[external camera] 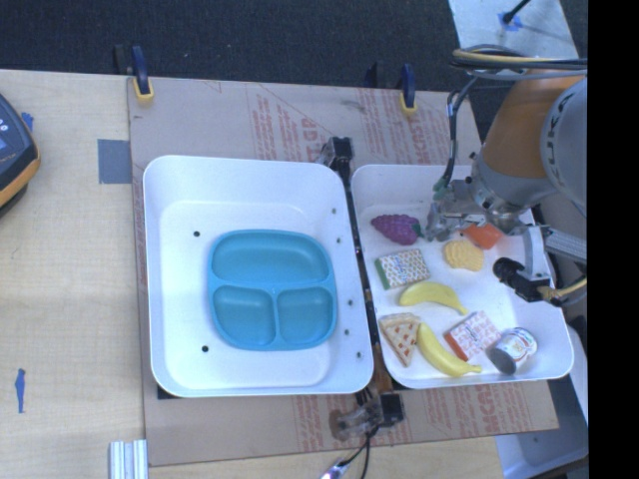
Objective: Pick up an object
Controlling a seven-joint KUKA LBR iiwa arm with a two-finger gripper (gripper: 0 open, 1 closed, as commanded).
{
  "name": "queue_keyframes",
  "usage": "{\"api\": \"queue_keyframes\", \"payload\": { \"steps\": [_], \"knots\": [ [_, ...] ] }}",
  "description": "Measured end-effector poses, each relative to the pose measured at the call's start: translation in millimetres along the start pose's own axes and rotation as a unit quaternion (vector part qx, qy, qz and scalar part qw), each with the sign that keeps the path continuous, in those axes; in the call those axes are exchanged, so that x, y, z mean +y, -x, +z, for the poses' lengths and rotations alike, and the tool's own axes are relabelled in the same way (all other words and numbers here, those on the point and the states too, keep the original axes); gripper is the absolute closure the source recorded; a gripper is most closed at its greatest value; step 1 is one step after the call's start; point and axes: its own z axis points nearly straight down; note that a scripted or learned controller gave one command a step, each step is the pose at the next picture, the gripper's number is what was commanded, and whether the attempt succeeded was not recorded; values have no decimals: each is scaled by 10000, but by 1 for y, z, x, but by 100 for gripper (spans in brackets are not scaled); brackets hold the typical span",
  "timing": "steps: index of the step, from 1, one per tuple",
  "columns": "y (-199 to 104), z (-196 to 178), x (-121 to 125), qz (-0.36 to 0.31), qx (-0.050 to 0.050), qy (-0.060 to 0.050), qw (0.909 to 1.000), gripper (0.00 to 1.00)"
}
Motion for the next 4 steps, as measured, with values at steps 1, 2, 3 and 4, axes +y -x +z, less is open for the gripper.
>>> {"api": "queue_keyframes", "payload": {
  "steps": [1, 2, 3, 4],
  "knots": [
    [0, 0, 0, -3, -3, -2, 10000, 0],
    [-39, 25, 40, -15, 19, -77, 10000, 0],
    [-39, 16, 38, -23, 28, -119, 9999, 100],
    [-39, 15, 39, -27, 28, -109, 9999, 0]
  ]
}}
